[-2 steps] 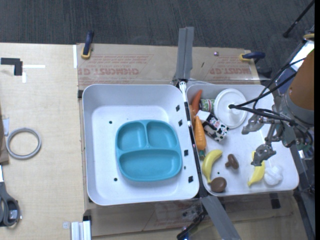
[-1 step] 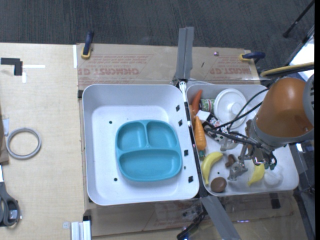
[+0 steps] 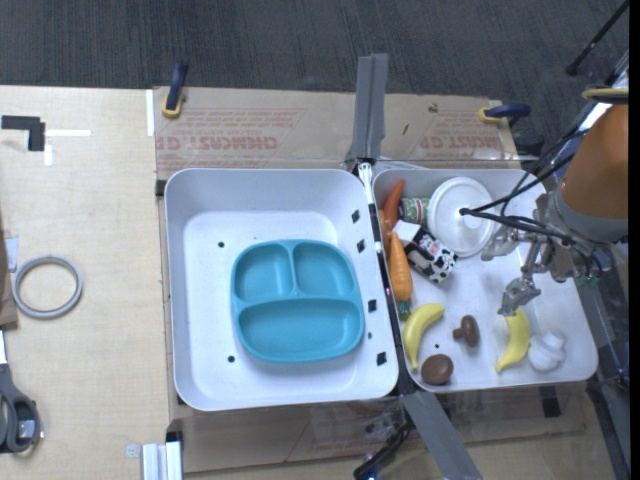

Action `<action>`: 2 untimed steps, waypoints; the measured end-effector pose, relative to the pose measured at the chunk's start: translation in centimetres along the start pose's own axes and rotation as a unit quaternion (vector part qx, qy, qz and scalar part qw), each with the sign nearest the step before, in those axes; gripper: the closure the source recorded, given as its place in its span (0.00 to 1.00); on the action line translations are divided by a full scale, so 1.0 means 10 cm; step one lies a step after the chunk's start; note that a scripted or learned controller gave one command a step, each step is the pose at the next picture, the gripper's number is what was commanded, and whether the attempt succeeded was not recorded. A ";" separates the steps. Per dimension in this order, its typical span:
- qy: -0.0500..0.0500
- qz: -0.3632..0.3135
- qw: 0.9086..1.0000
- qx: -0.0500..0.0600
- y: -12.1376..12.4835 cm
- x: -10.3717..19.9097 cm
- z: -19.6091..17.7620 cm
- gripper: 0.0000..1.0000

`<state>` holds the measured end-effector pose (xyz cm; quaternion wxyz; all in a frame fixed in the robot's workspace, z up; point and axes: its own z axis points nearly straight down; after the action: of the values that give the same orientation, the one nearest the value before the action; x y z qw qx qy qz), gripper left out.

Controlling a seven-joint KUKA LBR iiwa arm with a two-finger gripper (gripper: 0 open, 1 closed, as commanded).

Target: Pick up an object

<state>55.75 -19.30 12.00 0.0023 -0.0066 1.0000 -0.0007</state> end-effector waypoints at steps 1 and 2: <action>0.001 0.018 1.000 -0.001 -0.03 0.47 0.28 0.00; -0.001 0.033 0.999 0.000 -0.28 0.69 0.26 0.00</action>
<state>48.88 -22.16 9.33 0.0033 0.0269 0.9996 -0.0007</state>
